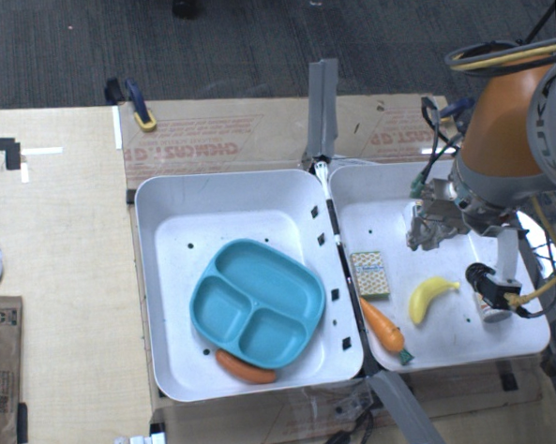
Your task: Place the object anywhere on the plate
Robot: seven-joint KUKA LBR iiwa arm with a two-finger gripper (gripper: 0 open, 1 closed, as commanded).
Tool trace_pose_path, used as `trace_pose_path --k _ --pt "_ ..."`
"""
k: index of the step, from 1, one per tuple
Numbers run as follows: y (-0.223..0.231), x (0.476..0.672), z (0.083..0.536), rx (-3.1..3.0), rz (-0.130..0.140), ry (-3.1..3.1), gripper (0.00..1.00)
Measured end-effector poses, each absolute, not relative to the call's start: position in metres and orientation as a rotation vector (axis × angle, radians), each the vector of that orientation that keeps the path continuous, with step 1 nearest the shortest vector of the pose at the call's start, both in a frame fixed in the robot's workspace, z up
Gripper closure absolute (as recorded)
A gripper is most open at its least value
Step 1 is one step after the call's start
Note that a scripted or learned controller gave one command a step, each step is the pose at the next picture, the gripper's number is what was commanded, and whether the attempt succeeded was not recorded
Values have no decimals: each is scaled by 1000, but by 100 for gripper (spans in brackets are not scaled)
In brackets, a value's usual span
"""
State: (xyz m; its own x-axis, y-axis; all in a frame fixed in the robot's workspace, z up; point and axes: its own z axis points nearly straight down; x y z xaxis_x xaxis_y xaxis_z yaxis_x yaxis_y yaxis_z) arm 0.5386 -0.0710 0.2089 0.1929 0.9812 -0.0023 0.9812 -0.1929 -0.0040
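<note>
The pincer (435, 224), its state impossible to tell, hovers above the curved yellow plastic banana (430, 297) in the right bin. Descend squarely across its middle, then carry leftward to the blue three-compartment plate (257, 303).

blue three-compartment plate (257, 304) lies flat in the left bin (159, 271).

You see a blue plate (257, 304) that looks like smooth plastic with a soft shine; the two white bins (168, 270) look like smooth plastic too; the banana (431, 297) and the carrot (383, 327) look like shiny toy plastic; the bench top (56, 277) looks like pale wood, flat and matt; the brown sheet (226, 140) behind the bins looks like cardboard.
</note>
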Motion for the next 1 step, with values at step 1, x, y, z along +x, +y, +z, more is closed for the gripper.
trace_pose_path --k 1 --pt "13 570 222 -2230 6 -2212 100"
